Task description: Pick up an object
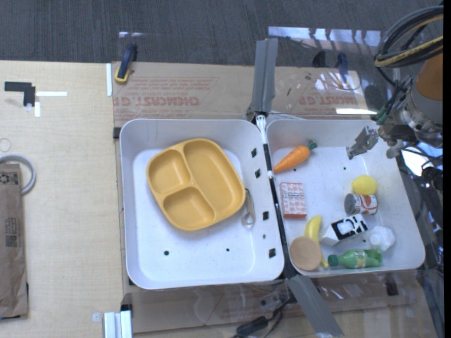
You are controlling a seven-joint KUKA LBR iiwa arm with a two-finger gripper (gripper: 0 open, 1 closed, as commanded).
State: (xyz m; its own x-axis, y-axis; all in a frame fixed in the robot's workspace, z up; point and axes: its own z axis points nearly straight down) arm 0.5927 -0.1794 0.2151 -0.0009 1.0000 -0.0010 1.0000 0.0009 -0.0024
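Overhead, the gripper (363,143) hangs at about two o'clock in the right bin (412,213), its fingers slightly parted and holding nothing. Below it, toward five o'clock, lie a yellow lemon (364,184) and a small can (361,203), touching each other. A carrot (292,158) sits at the bin's ten o'clock, a green bottle (356,259) at six. The left bin (134,210) bears a yellow divided plate (195,183).

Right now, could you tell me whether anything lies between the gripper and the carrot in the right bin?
Nothing visible does. The gripper sits over the right bin's upper right, and bare white floor separates it from the carrot.
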